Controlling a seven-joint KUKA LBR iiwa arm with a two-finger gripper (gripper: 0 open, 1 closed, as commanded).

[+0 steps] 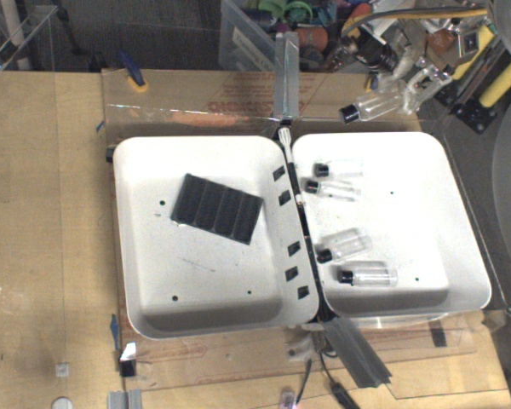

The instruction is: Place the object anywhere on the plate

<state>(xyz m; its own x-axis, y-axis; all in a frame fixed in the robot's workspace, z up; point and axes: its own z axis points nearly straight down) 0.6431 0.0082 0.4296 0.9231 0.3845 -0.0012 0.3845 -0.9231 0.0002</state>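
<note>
We see clear plastic vial (376, 106), black cap, lying slantwise above bench (43, 228) just past right bin (434, 228) far edge. Its bare end meets claw (413, 88). Claw is lost in metal clutter; we cannot tell whether it is spread or pinching. Dark ribbed rectangular plate (217, 209) sits matte and flat in left bin (145, 254), near the middle. Four more capped vials (366, 274) lie along right bin's left side, their transparent bodies hard to make out against white.

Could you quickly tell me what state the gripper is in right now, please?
Gripper: closed on a clear bottle with a black cap, raised beyond the right bin.
</note>
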